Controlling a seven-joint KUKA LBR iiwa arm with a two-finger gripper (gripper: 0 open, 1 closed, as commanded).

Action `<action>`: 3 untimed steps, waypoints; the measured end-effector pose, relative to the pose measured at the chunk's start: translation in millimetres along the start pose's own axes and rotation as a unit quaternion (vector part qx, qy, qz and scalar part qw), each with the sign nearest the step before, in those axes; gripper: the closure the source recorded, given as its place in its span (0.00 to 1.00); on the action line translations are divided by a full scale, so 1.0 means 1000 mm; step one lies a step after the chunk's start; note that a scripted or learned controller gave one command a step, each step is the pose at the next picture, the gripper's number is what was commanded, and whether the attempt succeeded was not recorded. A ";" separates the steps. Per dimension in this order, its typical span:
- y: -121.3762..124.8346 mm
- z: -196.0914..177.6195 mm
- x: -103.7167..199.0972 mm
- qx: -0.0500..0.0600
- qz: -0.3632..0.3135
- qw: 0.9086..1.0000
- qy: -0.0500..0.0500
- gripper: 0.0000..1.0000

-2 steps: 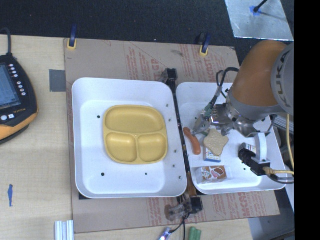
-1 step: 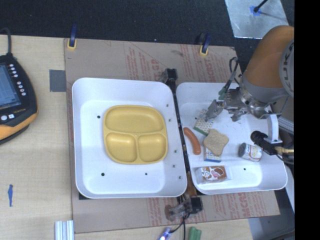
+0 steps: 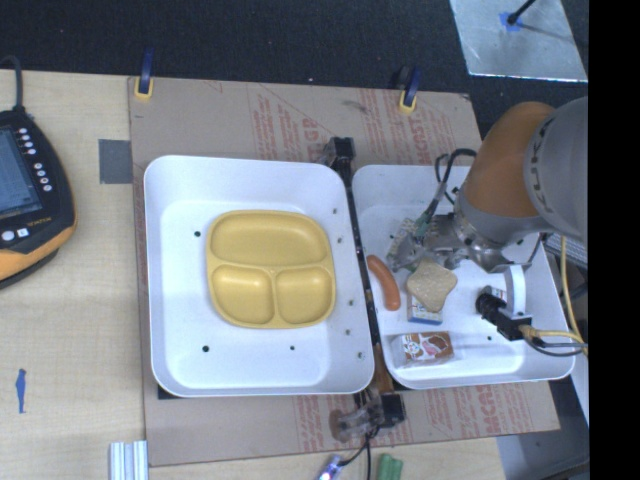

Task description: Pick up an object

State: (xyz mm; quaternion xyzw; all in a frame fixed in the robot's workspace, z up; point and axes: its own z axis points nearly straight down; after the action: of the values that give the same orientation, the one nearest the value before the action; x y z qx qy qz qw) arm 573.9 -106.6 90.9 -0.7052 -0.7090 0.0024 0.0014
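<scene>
I've got the arm [image 3: 520, 168] down over the right bin [image 3: 545, 368], claw [image 3: 425, 243] low at the bin's middle, just above the bread slice [image 3: 431, 286]. I can't tell whether it grips anything. The sausage [image 3: 384, 281] lies beside the bread, a brown packet [image 3: 427, 347] below. The yellow tray [image 3: 271, 267] sits in the left bin [image 3: 180, 358].
</scene>
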 end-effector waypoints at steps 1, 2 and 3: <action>0.000 -0.011 -0.001 0.000 -0.001 1.000 -0.001 1.00; 0.000 -0.021 -0.002 0.001 -0.002 1.000 -0.001 1.00; 0.000 -0.031 -0.003 0.001 -0.003 1.000 -0.002 1.00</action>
State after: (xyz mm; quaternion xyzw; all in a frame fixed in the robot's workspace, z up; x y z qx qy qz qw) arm 574.2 -109.2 121.5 -0.7032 -0.7110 0.0047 0.0010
